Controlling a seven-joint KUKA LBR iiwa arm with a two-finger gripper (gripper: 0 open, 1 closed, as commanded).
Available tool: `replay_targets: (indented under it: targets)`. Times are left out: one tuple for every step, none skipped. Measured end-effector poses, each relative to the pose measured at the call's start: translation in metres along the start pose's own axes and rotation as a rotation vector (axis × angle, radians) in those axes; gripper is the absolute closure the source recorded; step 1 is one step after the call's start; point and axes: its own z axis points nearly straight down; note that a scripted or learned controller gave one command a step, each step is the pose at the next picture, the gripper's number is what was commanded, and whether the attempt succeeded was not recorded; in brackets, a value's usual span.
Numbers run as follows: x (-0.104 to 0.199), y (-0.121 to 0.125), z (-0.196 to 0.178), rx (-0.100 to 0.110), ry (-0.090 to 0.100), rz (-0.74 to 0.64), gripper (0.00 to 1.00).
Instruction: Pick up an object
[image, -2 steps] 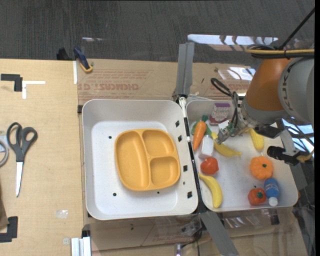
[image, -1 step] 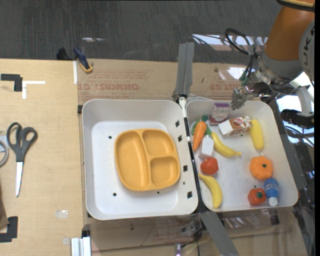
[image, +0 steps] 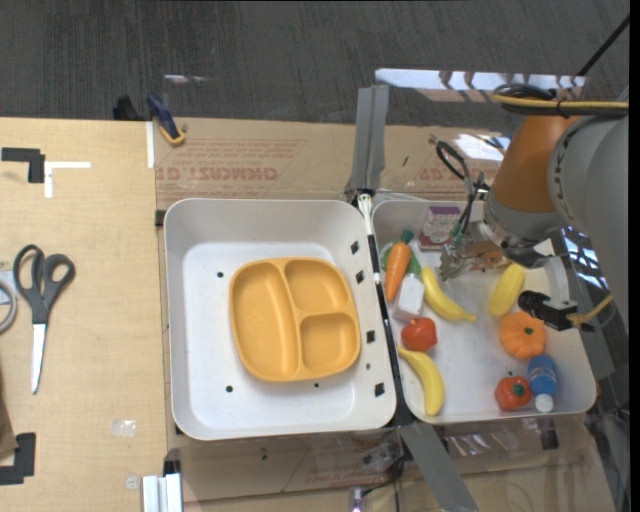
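My count: two white bins (image: 190, 330). One yellow divided plate (image: 295, 318). Two bananas (image: 425, 378), one lemon (image: 506, 288), one carrot (image: 397, 268), two tomatoes (image: 418, 334), one small pumpkin (image: 522, 335), one blue bottle (image: 542, 381). One pair of scissors (image: 40, 290) on my bench.

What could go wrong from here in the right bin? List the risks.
1. Crowding: the gripper sits low among a banana, a lemon and a carrot, so closing may nudge a neighbour instead of catching one.
2. Rolling: the round pumpkin and tomato could roll if bumped.
3. Whether anything is between the fingers can't be told, so a lift may come up empty.
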Motion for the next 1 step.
replay_targets:
  targets:
    - [-0.0462,0.0288,-0.1856,-0.007,-0.003,-0.038,1.00]
